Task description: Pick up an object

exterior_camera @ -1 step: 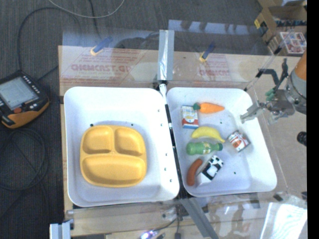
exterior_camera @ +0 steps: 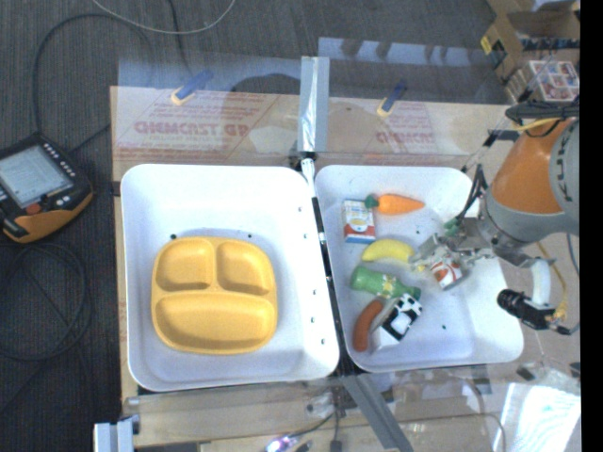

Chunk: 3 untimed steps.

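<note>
The pincer (exterior_camera: 441, 252) hangs low in the right bin (exterior_camera: 490, 342), just over a small red and white thing (exterior_camera: 445, 272), likely to grab it, but I cannot tell its state

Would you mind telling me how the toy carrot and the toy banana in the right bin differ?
The carrot is orange with a green stem end; the banana is plain yellow. The carrot is a straight taper; the banana curves. The carrot lies nearer the bin's far edge, the banana nearer its middle. Both lie flat in the right bin, untouched.
</note>
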Available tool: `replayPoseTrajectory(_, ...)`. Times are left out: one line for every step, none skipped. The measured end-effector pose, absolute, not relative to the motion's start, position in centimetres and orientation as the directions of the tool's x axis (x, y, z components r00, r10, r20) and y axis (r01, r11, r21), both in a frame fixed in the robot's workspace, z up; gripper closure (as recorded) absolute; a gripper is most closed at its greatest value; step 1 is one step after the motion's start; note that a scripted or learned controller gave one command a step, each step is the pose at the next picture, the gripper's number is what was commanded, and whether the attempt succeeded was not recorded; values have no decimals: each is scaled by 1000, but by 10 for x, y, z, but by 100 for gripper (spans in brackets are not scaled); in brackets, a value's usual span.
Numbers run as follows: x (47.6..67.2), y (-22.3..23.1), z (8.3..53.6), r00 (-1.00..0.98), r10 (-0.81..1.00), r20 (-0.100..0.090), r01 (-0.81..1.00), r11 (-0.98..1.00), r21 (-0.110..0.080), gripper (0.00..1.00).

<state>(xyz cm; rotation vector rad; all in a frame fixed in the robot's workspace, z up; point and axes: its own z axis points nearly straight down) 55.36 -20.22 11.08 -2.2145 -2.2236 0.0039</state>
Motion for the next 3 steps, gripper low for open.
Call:
replayPoseTrajectory(539, -206, 92, -54, 999, -1, 998, 54, 12, 0)
replayPoseTrajectory(540, -207, 101, -54, 999, -6, 998, 54, 17, 100)
replayPoseTrajectory(540, -157, 183, 10, 1000, -1, 1000, -10, 0, 100)
